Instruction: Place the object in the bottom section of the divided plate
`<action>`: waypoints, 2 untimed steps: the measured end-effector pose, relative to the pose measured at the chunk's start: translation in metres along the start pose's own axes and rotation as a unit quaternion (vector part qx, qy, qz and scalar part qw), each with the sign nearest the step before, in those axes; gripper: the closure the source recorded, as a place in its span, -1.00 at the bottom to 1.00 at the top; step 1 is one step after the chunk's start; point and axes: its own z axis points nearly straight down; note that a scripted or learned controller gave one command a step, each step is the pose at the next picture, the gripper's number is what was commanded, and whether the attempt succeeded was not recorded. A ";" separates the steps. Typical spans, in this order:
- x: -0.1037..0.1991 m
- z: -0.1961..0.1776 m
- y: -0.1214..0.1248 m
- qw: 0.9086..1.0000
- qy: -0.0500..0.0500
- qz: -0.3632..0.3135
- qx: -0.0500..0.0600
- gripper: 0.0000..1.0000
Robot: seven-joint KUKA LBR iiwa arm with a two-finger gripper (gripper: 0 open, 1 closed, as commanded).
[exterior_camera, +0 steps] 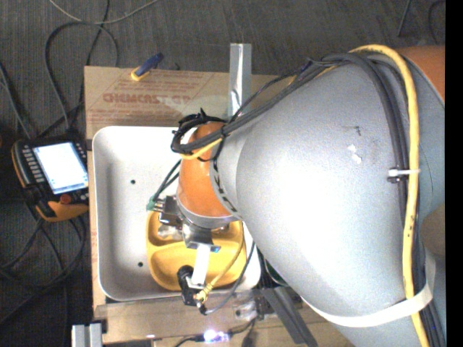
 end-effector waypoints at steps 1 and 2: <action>-0.007 -0.002 0.012 0.996 0.006 0.091 0.002 1.00; -0.037 -0.039 0.005 0.991 -0.004 0.134 0.007 1.00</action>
